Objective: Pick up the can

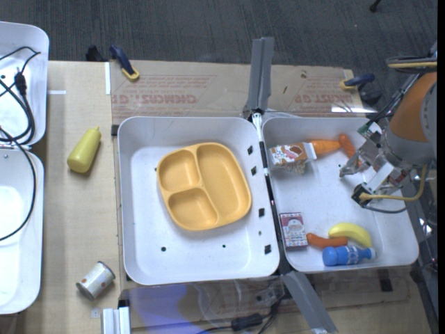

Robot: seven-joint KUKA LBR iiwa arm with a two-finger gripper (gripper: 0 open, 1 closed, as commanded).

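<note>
Can, a single small silvery one with a reddish label, lies on its side on the bench, outside both bins, just off the lower left corner of the left bin. Its label is too small to read. Above it on the bench lies one yellow bottle.

One yellow divided plate with three compartments sits in the left bin. In the right bin there are two cartons: one carton near the top and one small red box at the lower left. There are two carrots, one carrot by the top carton and a second carrot partly hidden under one banana. One blue bottle lies along the bottom rim.

At the right, the gripper hangs over the right bin, well apart from the can. Its fingers seem narrowly parted with nothing between them, though cables and wrist hardware clutter that spot. The arm is cut off by the right edge.
</note>
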